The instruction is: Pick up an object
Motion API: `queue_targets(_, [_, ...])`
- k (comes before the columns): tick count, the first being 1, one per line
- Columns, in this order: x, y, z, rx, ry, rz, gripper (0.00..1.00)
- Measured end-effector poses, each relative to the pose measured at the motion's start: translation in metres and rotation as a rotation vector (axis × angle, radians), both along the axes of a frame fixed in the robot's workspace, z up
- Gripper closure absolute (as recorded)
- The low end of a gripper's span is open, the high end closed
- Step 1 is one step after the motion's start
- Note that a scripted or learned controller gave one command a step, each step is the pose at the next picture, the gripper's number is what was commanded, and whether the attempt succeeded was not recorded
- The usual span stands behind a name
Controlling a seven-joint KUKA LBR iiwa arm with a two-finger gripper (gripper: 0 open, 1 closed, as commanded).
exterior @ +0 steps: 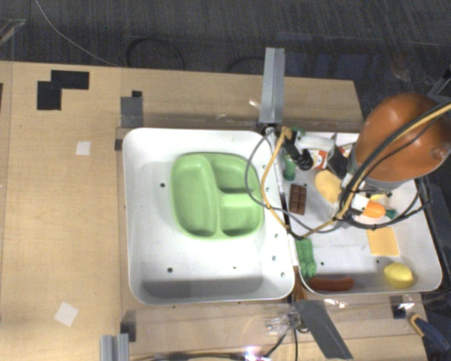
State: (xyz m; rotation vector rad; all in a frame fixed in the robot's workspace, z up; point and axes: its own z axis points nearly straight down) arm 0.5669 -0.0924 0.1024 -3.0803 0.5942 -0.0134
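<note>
The pale wooden tabletop carries two bins. The grey arm with its orange band hangs over the right white bin, hiding its grasp. Candidates lie untouched: green sectioned tray, yellow lemon, brown sausage. Nothing looks lifted yet.

— What sort of place is this?

— A robotics lab or test cell, not a home. The wooden bench is a plain plywood top with black square markers stuck on at the far left.

— Anything else?

— Two shallow white bins sit side by side, held by grey metal brackets bolted to the bench. Loose cables loop over the wall between the bins, and the floor beyond the bench is dark grey carpet.

— And the contents?

— A green divided tray on the left, toy food on the right, like a yellow lemon.
</note>
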Motion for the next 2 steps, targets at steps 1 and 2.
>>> queue_targets(1, [0.105,0.021,0.126,0.002,-0.004,-0.166,1.0])
queue_targets(2, [0.103,0.026,0.154,0.004,0.003,-0.302,1.0])
